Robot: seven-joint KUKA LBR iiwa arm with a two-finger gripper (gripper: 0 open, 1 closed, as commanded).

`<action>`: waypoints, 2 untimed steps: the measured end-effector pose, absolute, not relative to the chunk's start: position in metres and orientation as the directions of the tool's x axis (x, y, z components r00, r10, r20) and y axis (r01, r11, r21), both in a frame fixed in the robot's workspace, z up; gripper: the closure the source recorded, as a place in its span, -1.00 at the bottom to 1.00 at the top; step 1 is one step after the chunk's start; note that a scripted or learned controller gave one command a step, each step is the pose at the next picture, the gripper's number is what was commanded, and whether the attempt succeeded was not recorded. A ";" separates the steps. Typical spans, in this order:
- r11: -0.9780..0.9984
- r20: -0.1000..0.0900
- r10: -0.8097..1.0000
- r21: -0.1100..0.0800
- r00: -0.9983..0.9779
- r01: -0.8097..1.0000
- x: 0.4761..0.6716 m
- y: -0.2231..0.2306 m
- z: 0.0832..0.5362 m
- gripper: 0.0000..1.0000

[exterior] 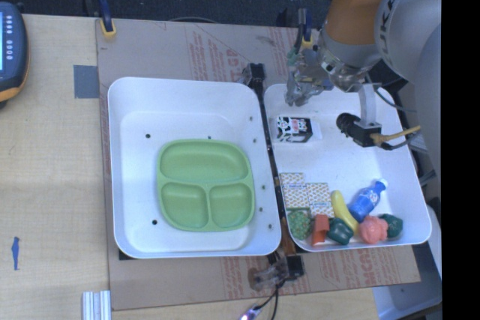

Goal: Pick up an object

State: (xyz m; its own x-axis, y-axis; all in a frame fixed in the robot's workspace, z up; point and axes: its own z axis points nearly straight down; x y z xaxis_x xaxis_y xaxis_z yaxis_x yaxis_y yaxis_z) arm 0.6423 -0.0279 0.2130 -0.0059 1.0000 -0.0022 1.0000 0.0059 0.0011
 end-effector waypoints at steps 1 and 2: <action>0.003 -0.001 1.000 -0.001 -0.003 1.000 0.641 -0.074 0.226 1.00; 0.006 -0.001 1.000 0.000 -0.006 1.000 0.657 -0.030 0.222 1.00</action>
State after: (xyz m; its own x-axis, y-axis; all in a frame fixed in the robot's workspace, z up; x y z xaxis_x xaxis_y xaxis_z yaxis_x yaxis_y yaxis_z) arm 0.6571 -0.0296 0.2216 -0.0058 1.0000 -0.0013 1.0000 0.0058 -0.0002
